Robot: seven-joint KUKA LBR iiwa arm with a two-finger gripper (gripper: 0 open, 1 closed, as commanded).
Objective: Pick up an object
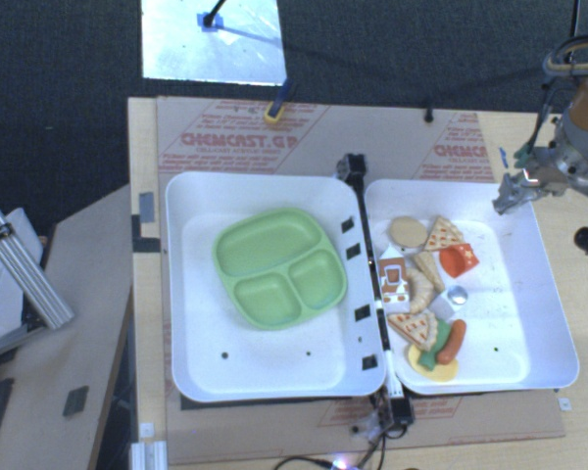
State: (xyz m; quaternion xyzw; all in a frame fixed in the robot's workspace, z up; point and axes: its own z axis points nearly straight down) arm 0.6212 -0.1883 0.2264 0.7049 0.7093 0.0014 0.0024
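Several toy foods lie in the right bin, well apart from claw.

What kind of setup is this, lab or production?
Most likely a robotics lab test bench: two shallow white plastic bins side by side on a protective-film-covered sheet, toy food pieces, a green divided plastic tray, and an arm's end effector at the right.

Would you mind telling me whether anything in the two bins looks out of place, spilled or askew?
Nothing looks spilled or damaged. The green divided tray sits slightly turned in the left bin, and the toy food pieces lie bunched against the right bin's left side.
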